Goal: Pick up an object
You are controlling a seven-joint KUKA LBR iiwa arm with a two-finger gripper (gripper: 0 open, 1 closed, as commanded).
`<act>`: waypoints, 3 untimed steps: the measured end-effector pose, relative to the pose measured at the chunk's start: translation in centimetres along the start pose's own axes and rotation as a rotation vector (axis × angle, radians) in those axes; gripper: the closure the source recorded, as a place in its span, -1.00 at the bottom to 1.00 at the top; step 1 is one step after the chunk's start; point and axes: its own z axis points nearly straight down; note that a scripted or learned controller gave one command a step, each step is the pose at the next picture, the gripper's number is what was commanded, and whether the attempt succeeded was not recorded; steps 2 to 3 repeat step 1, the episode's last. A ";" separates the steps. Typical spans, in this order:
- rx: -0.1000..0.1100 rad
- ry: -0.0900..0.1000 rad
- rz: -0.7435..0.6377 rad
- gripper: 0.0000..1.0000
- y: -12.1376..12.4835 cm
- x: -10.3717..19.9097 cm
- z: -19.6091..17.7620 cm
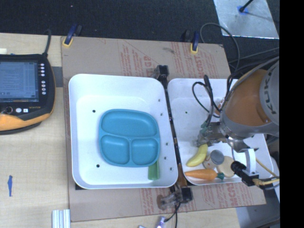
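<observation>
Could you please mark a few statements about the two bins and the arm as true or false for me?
1. The blue divided plate lies in the left bin. True.
2. The banana lies in the left bin. False: it lies in the right bin, next to the carrot.
3. The gripper is over the right bin. True.
4. The carrot lies on the blue plate. False: it lies along the near edge of the right bin.
5. A green object lies beside the plate's near right corner. True.
6. The handheld control screen sits inside a bin. False: it rests on the bench, left of both bins.
</observation>
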 end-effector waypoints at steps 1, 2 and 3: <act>-0.002 0.003 0.004 1.00 2.9 9.1 -9.1; -0.002 0.003 0.004 1.00 2.9 9.1 -9.1; -0.002 0.003 0.004 1.00 2.9 9.1 -9.1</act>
